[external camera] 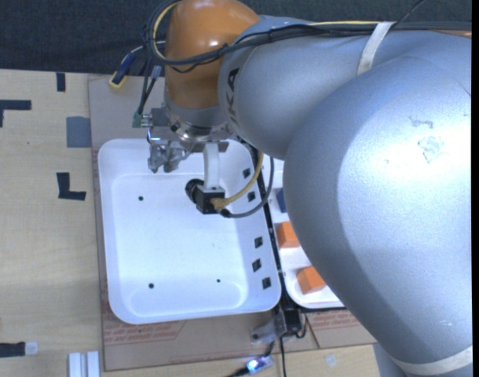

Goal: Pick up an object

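Big grey KUKA arm with orange wrist band [200, 30] reaches in over the left shallow white plastic bin [118, 234]. The right white bin [290, 269] is mostly hidden under the arm and holds orange block-shaped objects [287, 234], the likely pick targets. Two-finger gripper [165, 163] hangs at the left bin's far rim; can't tell its state. Judgement: pre-grasp, nothing held. Next move: cross to the right bin, line up over a block, descend.
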You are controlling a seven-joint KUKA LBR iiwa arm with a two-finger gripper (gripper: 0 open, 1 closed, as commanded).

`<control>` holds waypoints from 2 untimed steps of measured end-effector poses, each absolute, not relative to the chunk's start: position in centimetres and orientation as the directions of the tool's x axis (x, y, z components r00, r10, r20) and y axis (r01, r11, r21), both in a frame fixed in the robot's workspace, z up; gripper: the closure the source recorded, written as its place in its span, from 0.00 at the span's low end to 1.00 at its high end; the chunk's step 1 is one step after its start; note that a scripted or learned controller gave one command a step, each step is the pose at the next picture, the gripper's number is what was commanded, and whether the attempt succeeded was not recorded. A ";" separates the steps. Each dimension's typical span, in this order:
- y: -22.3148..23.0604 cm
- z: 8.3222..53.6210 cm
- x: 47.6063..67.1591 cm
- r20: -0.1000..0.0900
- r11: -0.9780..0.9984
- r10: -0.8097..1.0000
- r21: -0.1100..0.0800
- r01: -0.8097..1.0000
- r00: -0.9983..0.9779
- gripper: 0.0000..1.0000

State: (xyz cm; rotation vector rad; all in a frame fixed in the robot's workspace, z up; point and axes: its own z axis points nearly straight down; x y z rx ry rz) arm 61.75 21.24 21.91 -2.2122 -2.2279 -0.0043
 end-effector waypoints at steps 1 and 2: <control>23.5 16.7 66.3 -0.001 0.004 1.000 -0.001 1.000 -0.004 1.00; 23.3 13.7 66.7 -0.003 0.002 1.000 -0.005 1.000 -0.002 1.00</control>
